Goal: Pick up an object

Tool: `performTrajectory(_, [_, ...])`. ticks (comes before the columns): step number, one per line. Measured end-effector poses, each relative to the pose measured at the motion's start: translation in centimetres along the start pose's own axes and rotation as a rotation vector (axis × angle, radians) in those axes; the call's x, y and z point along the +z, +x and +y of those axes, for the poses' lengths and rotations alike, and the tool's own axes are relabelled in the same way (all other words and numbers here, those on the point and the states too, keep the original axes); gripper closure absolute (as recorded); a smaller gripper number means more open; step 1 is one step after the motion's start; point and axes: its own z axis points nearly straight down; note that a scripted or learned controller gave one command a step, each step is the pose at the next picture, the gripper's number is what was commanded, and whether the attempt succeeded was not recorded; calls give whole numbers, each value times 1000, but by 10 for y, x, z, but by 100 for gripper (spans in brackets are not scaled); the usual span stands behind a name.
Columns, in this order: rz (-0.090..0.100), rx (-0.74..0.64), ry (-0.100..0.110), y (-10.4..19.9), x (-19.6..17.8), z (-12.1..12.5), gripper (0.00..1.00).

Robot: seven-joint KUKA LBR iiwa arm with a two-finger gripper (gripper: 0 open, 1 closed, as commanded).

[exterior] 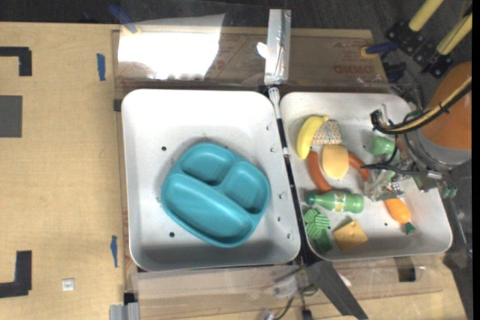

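Here, at the near edge of the right bin [442,240], a yellow-brown wedge [349,234] lies beside a green leafy toy [318,226], the two almost touching. Just behind them a green bottle [337,201] lies on its side, its pale label facing up. To its right, near the bin's right wall, an orange carrot [399,210] lies at a slant with its green tip toward the near corner.

The jaws [384,183] hang low over the right bin, just above and left of the carrot — a cluster of grey metal and cables, and whether they are wide or narrow cannot be told. Nothing can be seen between them. Beside them on the left, a pale yellow-orange rounded piece [335,160] rests on a long red-orange piece [318,173] that runs under it. Farther back a yellow banana [307,135] curves next to a speckled tan piece [327,133], touching it. A small green thing [382,145] sits near the wrist, partly covered by cables.

In the left bin [142,161] a teal divided plate [216,193] with three compartments lies a little tilted toward the near side.

The arm [448,120] enters from the right, its orange band over the bin's far right corner. Beyond both bins, a clear sheet [180,41] and a strip of silver tape [277,45] lie on the table [52,198].
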Motion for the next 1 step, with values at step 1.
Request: performTrajectory(1, [19, 267, -6, -35, -27, 32, 100])
